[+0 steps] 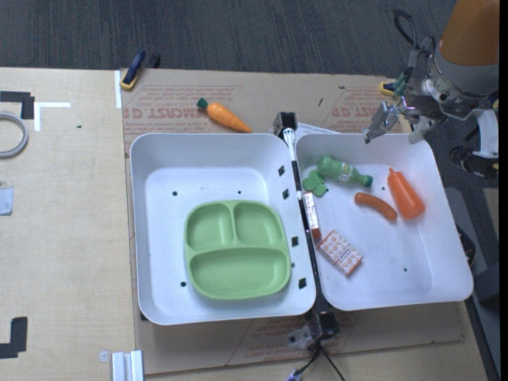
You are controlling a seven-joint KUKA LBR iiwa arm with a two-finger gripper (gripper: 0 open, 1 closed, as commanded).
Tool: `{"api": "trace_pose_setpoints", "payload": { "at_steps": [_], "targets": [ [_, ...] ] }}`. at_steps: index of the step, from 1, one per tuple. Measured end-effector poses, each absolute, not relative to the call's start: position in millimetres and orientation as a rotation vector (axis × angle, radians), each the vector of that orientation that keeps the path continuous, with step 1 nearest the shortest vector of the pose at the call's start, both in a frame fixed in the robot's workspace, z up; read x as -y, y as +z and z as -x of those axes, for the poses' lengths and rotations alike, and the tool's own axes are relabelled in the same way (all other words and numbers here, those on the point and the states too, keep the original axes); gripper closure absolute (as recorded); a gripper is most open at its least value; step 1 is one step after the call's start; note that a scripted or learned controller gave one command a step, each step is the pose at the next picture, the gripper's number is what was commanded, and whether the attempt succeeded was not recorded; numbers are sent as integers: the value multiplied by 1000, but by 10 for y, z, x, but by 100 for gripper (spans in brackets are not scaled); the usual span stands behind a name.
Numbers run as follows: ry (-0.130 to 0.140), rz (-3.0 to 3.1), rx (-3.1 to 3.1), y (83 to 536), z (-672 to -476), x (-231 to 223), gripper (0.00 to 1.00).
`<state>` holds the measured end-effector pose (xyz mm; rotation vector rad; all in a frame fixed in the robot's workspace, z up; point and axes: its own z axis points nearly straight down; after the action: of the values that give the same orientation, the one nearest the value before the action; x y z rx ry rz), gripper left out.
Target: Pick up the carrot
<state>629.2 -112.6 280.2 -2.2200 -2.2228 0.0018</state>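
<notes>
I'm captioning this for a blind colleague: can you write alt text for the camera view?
A carrot lies on cardboard behind two white bins, while the gripper hovers over the right bin's back edge. The left bin holds a green divided plate; the right holds toy foods.

Carrot point(225, 116) lies on cardboard (outside both bins); gripper point(397, 125) well apart.

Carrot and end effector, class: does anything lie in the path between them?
Nothing visible blocks the way. The carrot lies on the cardboard behind the left bin, outside both bins. The end effector hangs above the right bin's far edge. Between them there is bare cardboard and a small black clip at the bins' junction, lying low.
</notes>
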Motion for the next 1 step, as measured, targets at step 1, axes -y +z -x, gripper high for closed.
{"api": "trace_pose_setpoints", "payload": {
  "at_steps": [1],
  "targets": [
    [1,2034,2395,2818,-5879,850,0]
  ]
}}
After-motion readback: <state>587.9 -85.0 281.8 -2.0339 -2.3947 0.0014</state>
